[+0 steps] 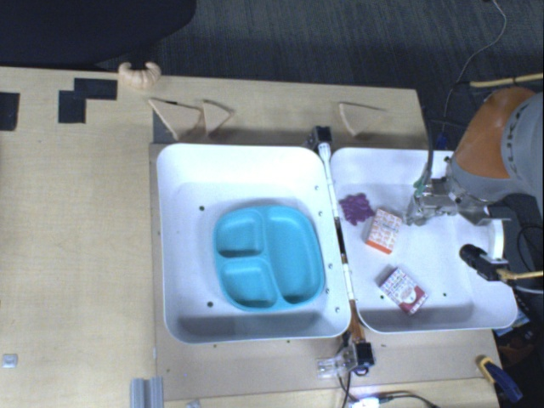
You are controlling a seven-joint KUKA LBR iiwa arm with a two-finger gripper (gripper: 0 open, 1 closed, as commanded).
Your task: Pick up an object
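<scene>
The grey arm with the orange band reaches in from the right over the right-hand shallow white bin [476, 313], and its two-finger gripper [422, 212] hangs low over the upper middle of that bin, its metal tip just right of the small orange-and-white carton [383, 230]; the tip is too small and blurred to show how the jaws stand, so I cannot tell whether they are spread or pressed together, and nothing can be seen between them. Three candidates lie in this bin: the orange-and-white carton just left of the gripper and a little below it, its long axis running from upper right to lower left; a crumpled purple lump [355, 206], soft-looking, farther left near the divider between the bins; and a small red-and-white printed box [402, 290] lower down toward the near wall, tilted so its long axis runs from upper left to lower right, well apart from the gripper. Judging by nearness, the carton is the likely target, and the coming move would seem to turn on shifting the tip a short way left and closing across the carton's short side. The left-hand white bin [178, 185] holds a blue plastic divided tray [269, 255] with three compartments. Both boxes carry printing, but no brand or wording is legible at this size
</scene>
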